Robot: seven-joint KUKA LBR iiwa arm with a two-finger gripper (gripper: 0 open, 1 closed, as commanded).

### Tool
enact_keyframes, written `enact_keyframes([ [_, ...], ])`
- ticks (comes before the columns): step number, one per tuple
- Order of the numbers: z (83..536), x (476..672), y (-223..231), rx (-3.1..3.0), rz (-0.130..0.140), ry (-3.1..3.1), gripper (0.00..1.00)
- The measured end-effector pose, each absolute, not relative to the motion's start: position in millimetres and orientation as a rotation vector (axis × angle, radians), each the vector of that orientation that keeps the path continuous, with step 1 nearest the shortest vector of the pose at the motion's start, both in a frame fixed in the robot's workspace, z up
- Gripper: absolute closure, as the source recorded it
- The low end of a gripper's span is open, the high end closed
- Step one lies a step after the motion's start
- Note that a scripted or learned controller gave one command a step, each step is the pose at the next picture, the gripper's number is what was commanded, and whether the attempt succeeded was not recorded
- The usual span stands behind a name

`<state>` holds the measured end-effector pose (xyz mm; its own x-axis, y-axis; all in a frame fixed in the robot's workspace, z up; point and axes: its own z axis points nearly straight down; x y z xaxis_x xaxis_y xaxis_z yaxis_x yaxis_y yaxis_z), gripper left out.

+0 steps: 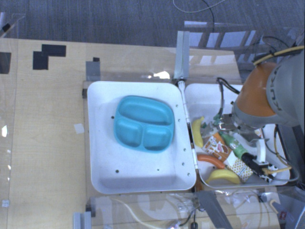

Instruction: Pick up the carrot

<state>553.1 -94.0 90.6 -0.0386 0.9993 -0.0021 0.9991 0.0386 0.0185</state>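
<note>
Carrot [210,160] sits in the right bin [205,95] btw a banana [224,176] & a snack packet [218,146], prob light, stiff, kinda slick, so grab mid-length across it imo; can't tell if end effector [224,124] is apart or together.

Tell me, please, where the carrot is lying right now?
The carrot lies in the right bin, near its front-left corner, just above a yellow banana.
</note>
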Motion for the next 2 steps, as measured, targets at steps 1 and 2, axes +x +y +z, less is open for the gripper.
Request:
enact_keyframes([
  [1, 101.3, 554.8, -93.5, 2.164, 0.022, 2.254, 1.0],
  [2, 186.0, 582.5, -69.5, 1.728, 0.004, 2.617, 1.0],
])
